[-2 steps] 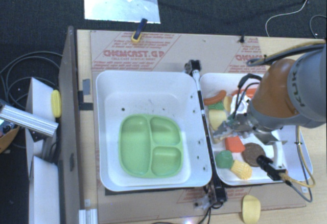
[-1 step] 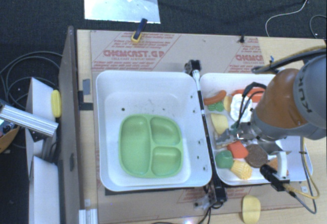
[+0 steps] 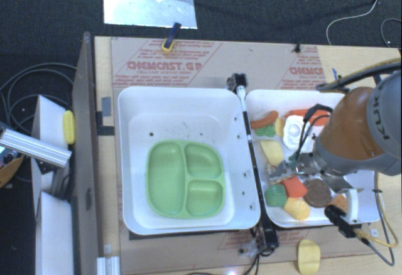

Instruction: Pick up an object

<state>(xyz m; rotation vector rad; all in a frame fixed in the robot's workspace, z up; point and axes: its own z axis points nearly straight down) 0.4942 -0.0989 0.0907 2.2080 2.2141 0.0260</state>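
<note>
The right white bin (image 3: pixel 260 101) holds several toy food pieces: a sausage (image 3: pixel 264 120), a white piece (image 3: pixel 293 131), a pale yellow piece (image 3: pixel 272 152), a green piece (image 3: pixel 274 195), a red-orange piece (image 3: pixel 293 187), a yellow corn cob (image 3: pixel 297 208) and a brown round disc (image 3: pixel 318 193). My gripper (image 3: pixel 282 172) hangs low over the middle of this pile, just below the pale yellow piece and above the red-orange one. The grey and orange arm covers the bin's right half.
The left white bin (image 3: pixel 135 110) holds a green divided plate (image 3: pixel 186 178). A yellow piece (image 3: pixel 308 256) lies outside the bins on the bench at the front. Cables run along the bin's right front corner. A metal divider (image 3: pixel 246 123) separates the two bins.
</note>
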